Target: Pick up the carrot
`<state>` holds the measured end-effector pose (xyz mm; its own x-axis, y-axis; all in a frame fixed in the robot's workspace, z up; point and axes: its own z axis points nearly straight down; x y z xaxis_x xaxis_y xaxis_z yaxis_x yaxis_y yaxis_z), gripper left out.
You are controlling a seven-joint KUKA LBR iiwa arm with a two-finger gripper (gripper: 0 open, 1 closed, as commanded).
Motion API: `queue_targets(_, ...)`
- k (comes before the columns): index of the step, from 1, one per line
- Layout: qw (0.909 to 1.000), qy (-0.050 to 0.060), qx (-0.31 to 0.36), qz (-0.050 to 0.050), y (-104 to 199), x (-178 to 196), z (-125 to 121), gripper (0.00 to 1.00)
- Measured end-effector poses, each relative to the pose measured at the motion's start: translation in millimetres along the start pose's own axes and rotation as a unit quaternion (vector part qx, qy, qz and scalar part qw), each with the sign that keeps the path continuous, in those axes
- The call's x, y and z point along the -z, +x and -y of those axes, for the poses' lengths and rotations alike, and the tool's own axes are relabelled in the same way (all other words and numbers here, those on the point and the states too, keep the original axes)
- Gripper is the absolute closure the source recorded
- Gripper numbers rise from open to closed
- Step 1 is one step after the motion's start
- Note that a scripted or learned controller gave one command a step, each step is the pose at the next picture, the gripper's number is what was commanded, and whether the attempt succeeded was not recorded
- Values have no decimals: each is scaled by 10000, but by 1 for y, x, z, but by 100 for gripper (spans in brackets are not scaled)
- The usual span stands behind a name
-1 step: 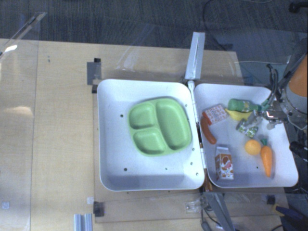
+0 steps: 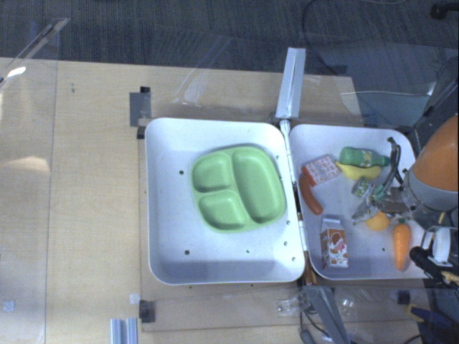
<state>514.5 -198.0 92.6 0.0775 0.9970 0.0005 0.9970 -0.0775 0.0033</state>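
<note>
Carrot-holding shallow white plastic bin (image 2: 315, 138) fills the right of the frame beside its twin (image 2: 165, 192), which bears a green three-compartment plate (image 2: 239, 187); the grey arm with its orange band (image 2: 439, 165) enters from the right edge, its gripper (image 2: 380, 199) low over an orange ball; whether the jaws are spread cannot be told. The small orange carrot (image 2: 401, 246) lies toward the lower right, just below-right of the gripper, long axis near vertical in frame
</note>
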Motion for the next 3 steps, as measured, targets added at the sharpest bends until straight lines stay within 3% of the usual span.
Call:
queue_targets(1,10000,-15,23,-1,1,8,-3,100)
queue_targets(2,9799,0,1996,4,13,93,-44,100)
queue_targets(3,9711,2,2388,1,62,134,-89,100)
